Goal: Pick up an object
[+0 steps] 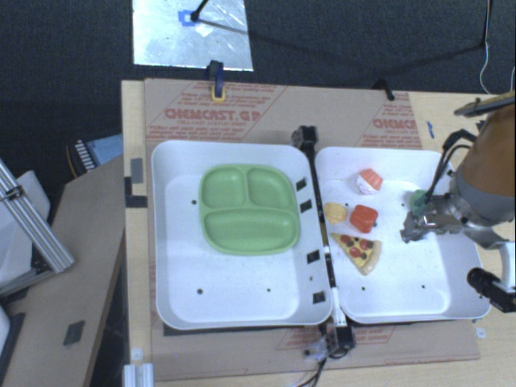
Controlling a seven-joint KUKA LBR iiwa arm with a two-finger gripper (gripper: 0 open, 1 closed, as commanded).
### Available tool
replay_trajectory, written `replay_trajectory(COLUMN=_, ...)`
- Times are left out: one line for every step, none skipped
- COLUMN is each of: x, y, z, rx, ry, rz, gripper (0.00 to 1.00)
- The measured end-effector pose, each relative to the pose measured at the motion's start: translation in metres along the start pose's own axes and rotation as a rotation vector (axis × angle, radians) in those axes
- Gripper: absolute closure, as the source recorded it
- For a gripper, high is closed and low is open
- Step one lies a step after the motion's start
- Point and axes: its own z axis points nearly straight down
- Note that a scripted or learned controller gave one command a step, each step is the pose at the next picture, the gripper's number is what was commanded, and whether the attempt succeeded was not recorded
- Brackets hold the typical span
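Note:
Several toy food pieces lie in the right bin [403,293]: a red-and-white piece [369,181] toward the back, a small yellow piece [335,213] by the divider, a red block [364,218] beside it, and a pizza slice [359,251] in front of them. My gripper [414,230] hangs low over the right part of this bin, to the right of the red block and apart from it. A green thing [417,200] sits right behind the gripper. I see nothing held between the fingers.
A green sectioned plate [248,210] rests in the left bin [185,289]. A black clamp line [316,216] divides the two bins. The arm's body [490,176] looms over the right bin's right edge. Cardboard lies beneath both bins.

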Motion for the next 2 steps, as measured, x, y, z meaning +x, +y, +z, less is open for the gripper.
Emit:
replay_trajectory(x=0.0, y=0.003, z=-0.054, rx=-0.001, ry=-0.001, rz=0.0, gripper=1.0)
replay_trajectory(x=0.04, y=0.019, z=-0.042, rx=0.005, ry=0.001, rz=-0.002, gripper=1.0)
